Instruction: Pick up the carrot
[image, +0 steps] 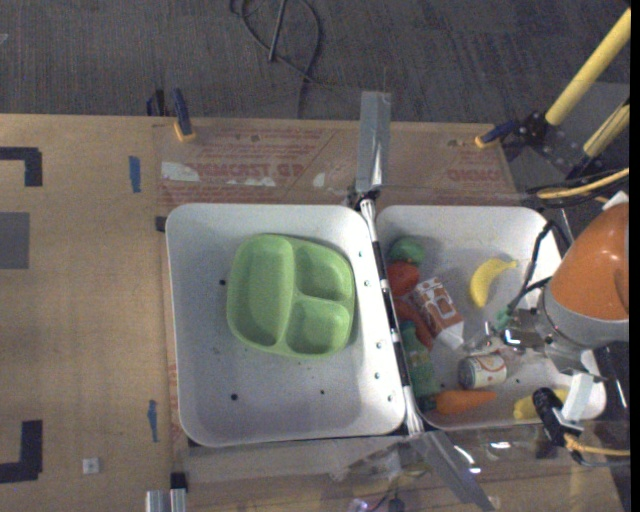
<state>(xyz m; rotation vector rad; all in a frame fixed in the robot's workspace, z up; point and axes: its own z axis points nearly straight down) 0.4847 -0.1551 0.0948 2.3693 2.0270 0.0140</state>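
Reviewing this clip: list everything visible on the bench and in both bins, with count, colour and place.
Bins: 2, white, side by side on the bench.
Divided plate: 1, green, in the left bin.
Carrot: 1, orange, near front edge of the right bin.
Banana: 1, yellow, right bin, toward the back.
Can: 1, pale with red label, lying just above the carrot.
Carton: 1, white and orange, right bin centre.
Red and green toy foods: several, along the right bin's left wall; exact kinds unclear.
Yellow item: 1, right bin front corner.
Arm: 1, grey with orange band, over the right bin's right side.
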